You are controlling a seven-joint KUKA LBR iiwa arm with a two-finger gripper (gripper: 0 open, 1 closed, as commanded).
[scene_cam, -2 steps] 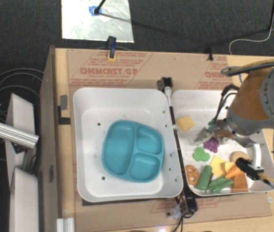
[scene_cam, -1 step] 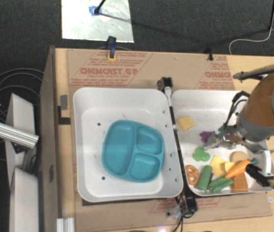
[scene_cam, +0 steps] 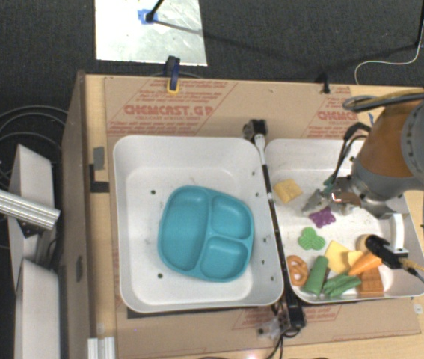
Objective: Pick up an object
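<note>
The desk [scene_cam: 197, 103] carries two white bins side by side. The left bin [scene_cam: 140, 163] holds a teal divided plate [scene_cam: 206, 232] at its centre. The grey arm [scene_cam: 402, 152] enters from three o'clock over the right bin [scene_cam: 301, 155]. Its claw [scene_cam: 324, 199] hangs spread narrowly, gripping nothing, just above a purple toy [scene_cam: 321, 217]. A yellow piece [scene_cam: 287, 191] lies at the claw's nine o'clock. At six o'clock crowd a green piece [scene_cam: 311, 238], pretzel [scene_cam: 297, 268] and carrot [scene_cam: 366, 262].
</note>
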